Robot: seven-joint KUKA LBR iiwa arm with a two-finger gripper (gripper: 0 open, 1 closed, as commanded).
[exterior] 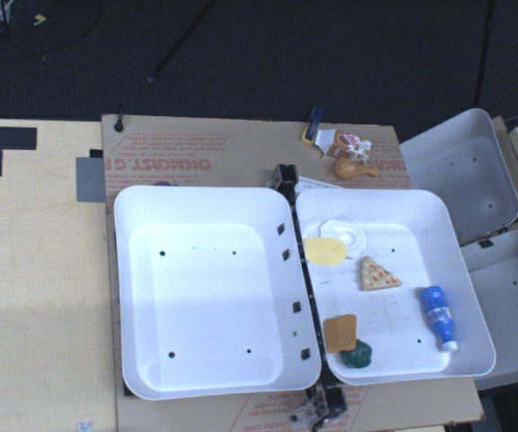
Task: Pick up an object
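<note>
Since this frame gives me nothing on the gripper, I can't tell whether it's open, closed or carrying anything.

All pickable items I see are in or near the right bin (pixel 464 268):
- yellow disc (pixel 324 252), flat, near the bin's left wall, upper half
- white ring-shaped piece (pixel 349 237), just behind the disc, touching or overlapping its edge; it's hard to separate from the white floor
- tan triangular wedge (pixel 377 275), mid-bin, apart from the disc
- blue bottle (pixel 439 316), lying on its side near the right wall, white cap toward the front edge
- brown square slab (pixel 340 333), front-left part of the bin
- dark green lump (pixel 358 355), just in front of the slab, touching or nearly touching it, close to the front rim

The left bin (pixel 132 241) sits edge to edge with the right one. Its floor shows small dark holes. Black clips (pixel 286 176) sit along the seam between the two.

Both bins rest on a cardboard sheet (pixel 195 156) with red print. On the cardboard behind the right bin are an orange-brown drumstick-shaped toy (pixel 353 168), a small red-and-white packet (pixel 352 144) just behind it, and a blue-and-yellow item (pixel 313 126) at the sheet's back edge.

A grey metal panel (pixel 461 169) stands right of the bins. The light wooden bench (pixel 33 286) is on the left, with black patches (pixel 6 147).
</note>
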